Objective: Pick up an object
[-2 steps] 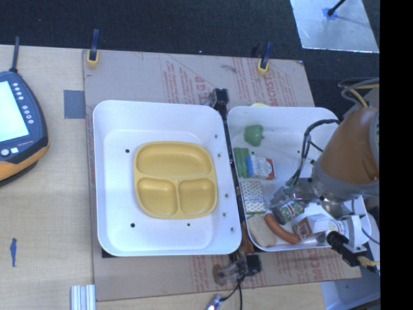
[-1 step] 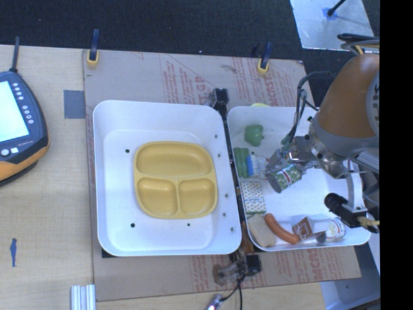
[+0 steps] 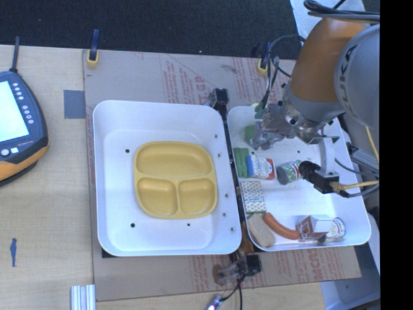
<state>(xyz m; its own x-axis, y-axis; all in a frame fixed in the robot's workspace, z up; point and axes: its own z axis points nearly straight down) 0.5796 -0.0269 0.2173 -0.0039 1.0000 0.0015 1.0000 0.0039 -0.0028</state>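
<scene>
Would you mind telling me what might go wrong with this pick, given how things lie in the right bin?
1. The gripper hangs by the right bin's far-left corner, so its fingers may strike the wall.
2. The green packet and the small carton lie touching; a grasp may nudge both and hold neither.

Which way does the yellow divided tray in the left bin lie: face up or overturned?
Face up: the yellow tray shows its three hollow compartments.

The arm (image 3: 335,63) covers the right bin's (image 3: 352,237) far corner and runs off the right edge. Under it, a green thing (image 3: 250,134) shows partly. Small carton (image 3: 321,227) labels stay unreadable.
</scene>
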